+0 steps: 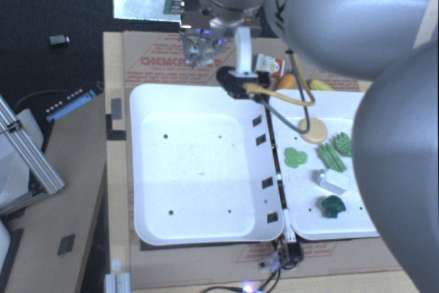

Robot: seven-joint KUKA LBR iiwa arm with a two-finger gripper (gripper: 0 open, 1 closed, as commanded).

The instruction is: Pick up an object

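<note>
Upper centre of frame, gripper hangs above the left bin's far rim, finger state unclear, while green toys lie in the right bin mid-right.

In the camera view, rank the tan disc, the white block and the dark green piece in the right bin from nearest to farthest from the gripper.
1. Tan disc, upper part of the right bin, nearest the gripper.
2. White block, lower, mid-bin.
3. Dark green piece, nearest the front rim, farthest.
</note>
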